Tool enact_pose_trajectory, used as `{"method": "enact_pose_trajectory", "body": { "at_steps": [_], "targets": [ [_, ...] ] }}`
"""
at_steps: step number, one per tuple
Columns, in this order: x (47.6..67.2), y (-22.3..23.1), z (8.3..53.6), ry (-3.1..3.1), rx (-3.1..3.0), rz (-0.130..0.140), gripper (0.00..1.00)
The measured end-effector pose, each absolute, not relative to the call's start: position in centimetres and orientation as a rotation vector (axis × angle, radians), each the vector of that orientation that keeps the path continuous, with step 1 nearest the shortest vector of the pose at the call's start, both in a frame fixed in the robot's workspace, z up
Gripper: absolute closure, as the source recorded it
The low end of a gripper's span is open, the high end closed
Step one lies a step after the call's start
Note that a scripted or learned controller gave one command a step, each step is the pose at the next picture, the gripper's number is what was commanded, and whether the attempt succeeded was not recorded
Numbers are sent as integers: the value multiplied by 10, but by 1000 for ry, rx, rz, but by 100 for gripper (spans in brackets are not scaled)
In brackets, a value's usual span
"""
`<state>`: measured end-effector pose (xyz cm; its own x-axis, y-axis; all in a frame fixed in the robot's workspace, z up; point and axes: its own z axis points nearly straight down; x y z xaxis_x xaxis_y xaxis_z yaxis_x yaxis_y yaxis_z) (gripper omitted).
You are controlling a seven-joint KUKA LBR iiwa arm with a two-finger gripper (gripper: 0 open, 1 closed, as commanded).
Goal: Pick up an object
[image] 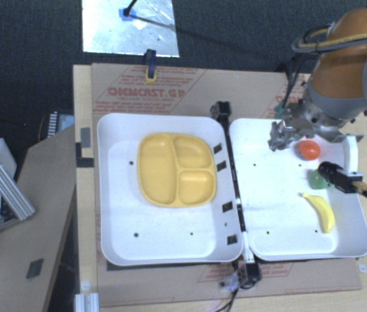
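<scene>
Fingers (278, 139) low over right bin (261, 194), spread not discernible; orange ball (309, 149) just beside them, banana (321, 212) farther off.

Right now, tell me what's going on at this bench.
A robot arm reaches in from the right, its gripper low over the far part of the right bin. It holds nothing that I can see. A tomato lies just beside it, with a green item and a banana nearer the front of that bin. The left bin holds a yellow divided plate, untouched. No pick has happened yet.
</scene>
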<state>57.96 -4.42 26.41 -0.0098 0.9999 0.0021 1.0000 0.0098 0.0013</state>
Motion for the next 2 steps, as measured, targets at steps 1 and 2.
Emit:
{"method": "enact_pose_trajectory", "body": {
  "at_steps": [1, 2],
  "targets": [
    [585, 5, 261, -2233, -2210, -4, 100],
    [583, 56, 241, -2231, -2209, -1, 100]
  ]
}}
